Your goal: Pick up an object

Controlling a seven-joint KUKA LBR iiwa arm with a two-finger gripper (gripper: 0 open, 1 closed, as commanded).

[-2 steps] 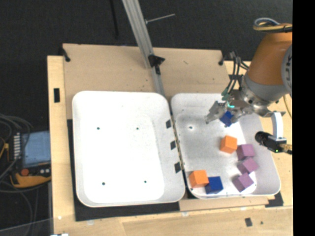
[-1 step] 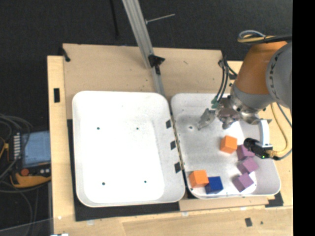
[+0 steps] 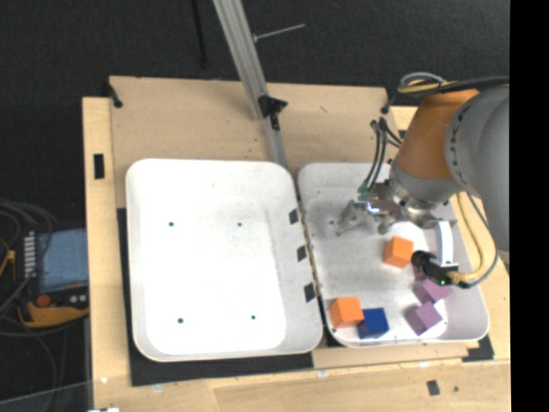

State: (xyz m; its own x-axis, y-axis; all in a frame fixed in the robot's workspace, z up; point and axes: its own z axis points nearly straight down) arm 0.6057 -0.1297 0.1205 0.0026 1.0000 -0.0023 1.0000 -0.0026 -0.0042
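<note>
Tool point(image 3: 371, 214) low in right white plastic bin point(image 3: 326, 187); fingers blurry, maybe apart, can't tell. Small orange cube point(image 3: 398, 252) just beside tool, not touching.

Grey arm point(image 3: 480, 136) enters from right, orange-banded wrist angled down; gripper point(image 3: 364, 213) low, pointing left.

Two orange blocks point(image 3: 398, 252) point(image 3: 346, 311), a blue block point(image 3: 374, 323) and two purple blocks point(image 3: 424, 317) point(image 3: 431, 289) lie in the right bin point(image 3: 330, 197).
</note>
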